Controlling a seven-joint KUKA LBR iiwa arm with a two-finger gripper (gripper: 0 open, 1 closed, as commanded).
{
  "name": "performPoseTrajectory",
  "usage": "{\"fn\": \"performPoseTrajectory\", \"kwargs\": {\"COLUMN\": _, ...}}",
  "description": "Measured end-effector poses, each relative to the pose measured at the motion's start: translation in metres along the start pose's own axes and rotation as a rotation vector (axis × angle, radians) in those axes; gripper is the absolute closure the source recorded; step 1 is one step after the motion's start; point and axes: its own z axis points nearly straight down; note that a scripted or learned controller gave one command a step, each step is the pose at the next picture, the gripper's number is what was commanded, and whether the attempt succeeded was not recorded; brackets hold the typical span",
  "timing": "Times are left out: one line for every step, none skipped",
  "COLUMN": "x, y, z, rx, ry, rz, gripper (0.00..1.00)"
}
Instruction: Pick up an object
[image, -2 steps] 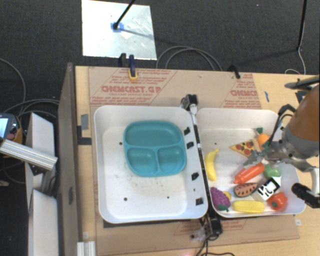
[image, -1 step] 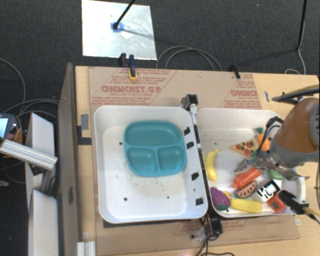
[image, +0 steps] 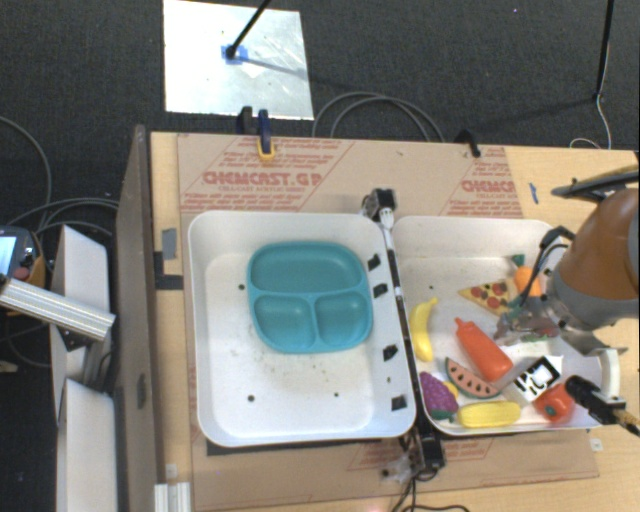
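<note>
Your arm reaches low into the right bin (image: 470, 235), its gripper (image: 520, 322) among the toy food.

You cannot tell from this view whether the gripper's grasp is spread or closed, nor whether it pinches anything. Just beside it lies the orange carrot (image: 482, 350), near the bin's middle, with the pizza slice (image: 489, 294) toward the far wall. The banana (image: 423, 328) lies along the bin's left wall. At the near edge you see the watermelon slice (image: 470, 378), purple grapes (image: 437, 393), a yellow corn cob (image: 488, 413) and a red tomato (image: 555, 404). The left bin (image: 225, 400) carries a teal divided tray (image: 308, 297), set toward its far side.
</note>
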Motion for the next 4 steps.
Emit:
{"fn": "performPoseTrajectory", "kwargs": {"x": 0.000, "y": 0.000, "z": 0.000, "rx": 0.001, "ry": 0.001, "rz": 0.000, "gripper": 0.00}}
{"fn": "performPoseTrajectory", "kwargs": {"x": -0.032, "y": 0.069, "z": 0.011, "rx": 0.000, "ry": -0.003, "rz": -0.003, "gripper": 0.00}}
{"fn": "performPoseTrajectory", "kwargs": {"x": -0.034, "y": 0.134, "z": 0.015, "rx": 0.054, "ry": 0.009, "rz": 0.004, "gripper": 0.00}}
{"fn": "performPoseTrajectory", "kwargs": {"x": 0.015, "y": 0.137, "z": 0.017, "rx": 0.052, "ry": 0.004, "rz": 0.008, "gripper": 0.00}}
